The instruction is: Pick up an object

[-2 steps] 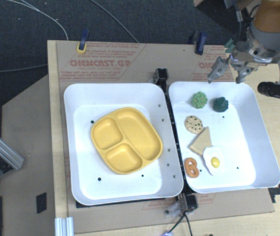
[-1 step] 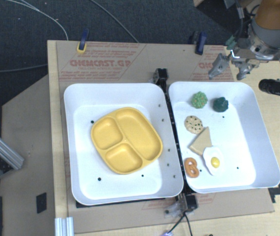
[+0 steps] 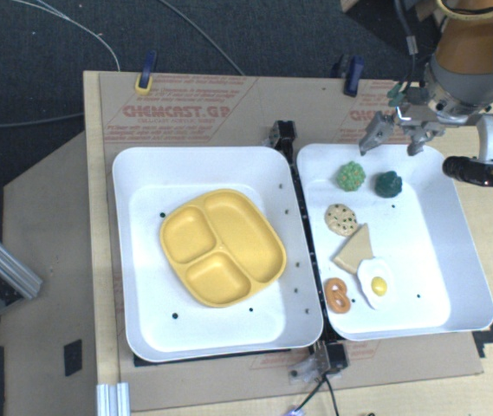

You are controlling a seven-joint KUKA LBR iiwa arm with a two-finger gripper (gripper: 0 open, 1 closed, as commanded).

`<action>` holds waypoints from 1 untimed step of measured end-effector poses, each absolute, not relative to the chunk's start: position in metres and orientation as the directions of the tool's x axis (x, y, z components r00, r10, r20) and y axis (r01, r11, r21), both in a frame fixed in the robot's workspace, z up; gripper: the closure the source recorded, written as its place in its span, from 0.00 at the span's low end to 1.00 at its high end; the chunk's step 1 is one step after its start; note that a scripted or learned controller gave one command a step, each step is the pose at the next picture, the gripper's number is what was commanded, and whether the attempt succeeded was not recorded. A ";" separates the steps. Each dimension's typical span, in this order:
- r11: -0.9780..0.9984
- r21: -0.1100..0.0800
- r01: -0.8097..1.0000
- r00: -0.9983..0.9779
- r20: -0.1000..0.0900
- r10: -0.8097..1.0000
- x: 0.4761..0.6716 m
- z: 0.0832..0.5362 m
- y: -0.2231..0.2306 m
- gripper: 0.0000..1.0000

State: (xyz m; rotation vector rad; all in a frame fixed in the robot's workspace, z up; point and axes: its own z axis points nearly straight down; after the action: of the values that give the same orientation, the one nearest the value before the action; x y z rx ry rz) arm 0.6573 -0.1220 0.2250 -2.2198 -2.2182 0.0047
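Note:
My gripper (image 3: 393, 140) hangs over the far edge of the right bin (image 3: 454, 258), open, with nothing between its two spread fingers. Just below it lie a light green broccoli piece (image 3: 350, 177) and a dark green one (image 3: 388, 184). Nearer the front sit a speckled cookie (image 3: 340, 219), a tan slice of toast (image 3: 354, 251), a fried egg (image 3: 375, 281) and an orange pretzel (image 3: 337, 295).
The left bin (image 3: 142, 232) holds a yellow divided plate (image 3: 221, 247). A black clamp (image 3: 282, 134) sits between the bins at the back. Blue clips (image 3: 146, 70) hold the cardboard base. The right bin's right half is bare white floor.

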 end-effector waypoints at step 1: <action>0.000 -0.005 1.000 0.000 0.001 1.000 0.648 0.170 -0.117 0.00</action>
State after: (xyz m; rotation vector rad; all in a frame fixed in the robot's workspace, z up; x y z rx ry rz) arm 0.6482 -0.1166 0.1700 -2.2182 -2.2186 0.0052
